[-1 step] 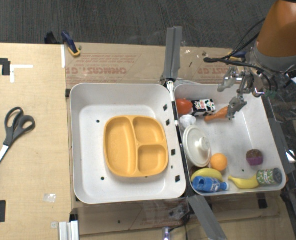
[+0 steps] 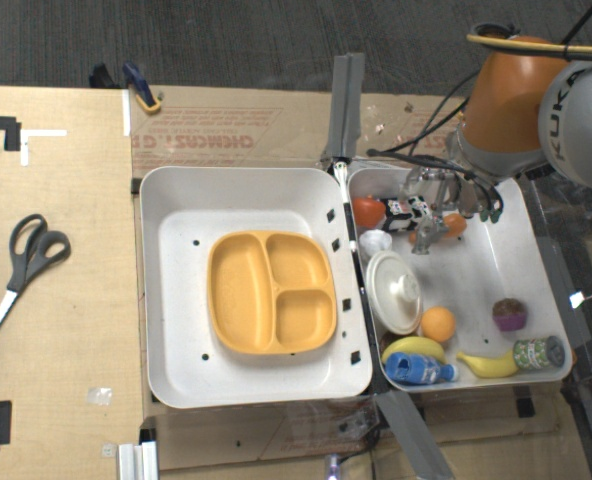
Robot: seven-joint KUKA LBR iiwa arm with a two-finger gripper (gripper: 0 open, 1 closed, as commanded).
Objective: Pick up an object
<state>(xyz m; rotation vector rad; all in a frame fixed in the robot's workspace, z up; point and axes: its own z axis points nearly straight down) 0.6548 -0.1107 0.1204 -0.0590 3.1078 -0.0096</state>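
Camera view — arm (image 2: 516, 98) bent low over right bin (image 2: 536, 268) (jaws' (image 2: 426, 230) state unclear)

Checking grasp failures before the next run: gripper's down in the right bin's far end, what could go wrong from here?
1. The gripper sits among crowded items: a red object, a small white piece and an orange object. It may nudge them or grab two.
2. The white lid lies close below; a descent could clip it.
3. Cables hang near the bin wall and might snag.

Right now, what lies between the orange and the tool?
Camera view: part of the white bowl, then bare bin floor up to the tool.
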